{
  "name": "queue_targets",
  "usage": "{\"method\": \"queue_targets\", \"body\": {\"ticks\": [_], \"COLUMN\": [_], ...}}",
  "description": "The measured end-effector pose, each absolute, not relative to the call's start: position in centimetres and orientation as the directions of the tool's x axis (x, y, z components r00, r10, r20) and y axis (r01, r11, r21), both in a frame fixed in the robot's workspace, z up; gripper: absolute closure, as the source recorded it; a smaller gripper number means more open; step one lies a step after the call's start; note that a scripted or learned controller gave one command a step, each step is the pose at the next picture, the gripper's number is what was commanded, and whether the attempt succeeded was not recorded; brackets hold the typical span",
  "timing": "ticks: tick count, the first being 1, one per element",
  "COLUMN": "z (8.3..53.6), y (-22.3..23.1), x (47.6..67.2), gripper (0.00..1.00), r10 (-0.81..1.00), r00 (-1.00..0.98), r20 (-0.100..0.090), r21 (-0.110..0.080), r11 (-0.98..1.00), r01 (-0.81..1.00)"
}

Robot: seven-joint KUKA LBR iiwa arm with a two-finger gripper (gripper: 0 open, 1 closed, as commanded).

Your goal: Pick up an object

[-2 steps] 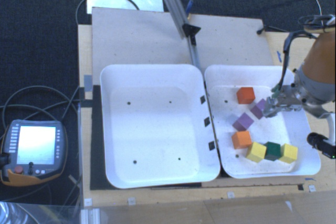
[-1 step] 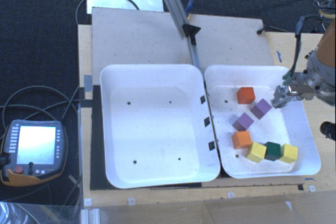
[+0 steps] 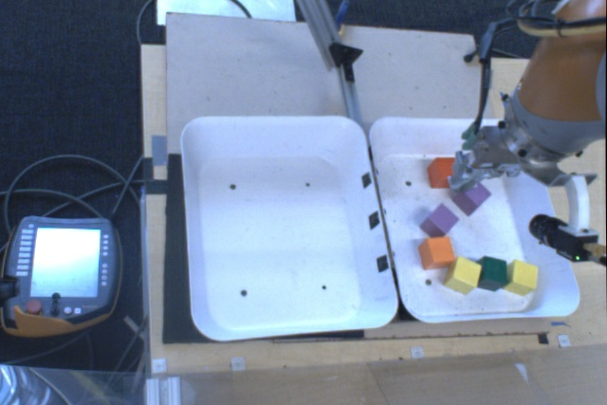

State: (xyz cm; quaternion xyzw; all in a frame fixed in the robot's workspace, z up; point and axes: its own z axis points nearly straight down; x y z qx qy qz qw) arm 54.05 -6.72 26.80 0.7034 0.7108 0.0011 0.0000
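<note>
Evidently, the pick is under way but not yet shown as accomplished: the gripper (image 3: pixel 467 174) is lowered into the right bin (image 3: pixel 567 294), placed at the far part of the cluster of blocks, just right of the far orange block (image 3: pixel 439 172) and directly above the upper purple block (image 3: pixel 471 197), with which it appears to be in contact or nearly so. No block can be confirmed as held or raised, so the grasp and the lift are judged to remain. Whether the gripper is spread or closed cannot be told, since its tip is seen as a small grey mass merged with the purple block beneath it. The other candidates are left untouched: a second purple block (image 3: pixel 439 221) nearer the middle of the bin, a near orange block (image 3: pixel 437 252), and along the near wall a row made up of a yellow block (image 3: pixel 464 275), a green block (image 3: pixel 492 272) and another yellow block (image 3: pixel 522 277). The left bin (image 3: pixel 204 142) is not involved. The arm's wrist hides part of the right bin's far right corner, and anything lying there cannot be made out. The far part of the upper purple block is covered by the tool.
</note>
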Motion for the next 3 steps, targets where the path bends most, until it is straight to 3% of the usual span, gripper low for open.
{"method": "queue_targets", "body": {"ticks": [3], "z": [25.9], "y": [9.1], "x": [55.1], "gripper": [1.0], "r10": [1.0], "r00": [-0.011], "r20": [0.003], "r21": [0.002], "r11": [0.011], "r01": [1.0]}}
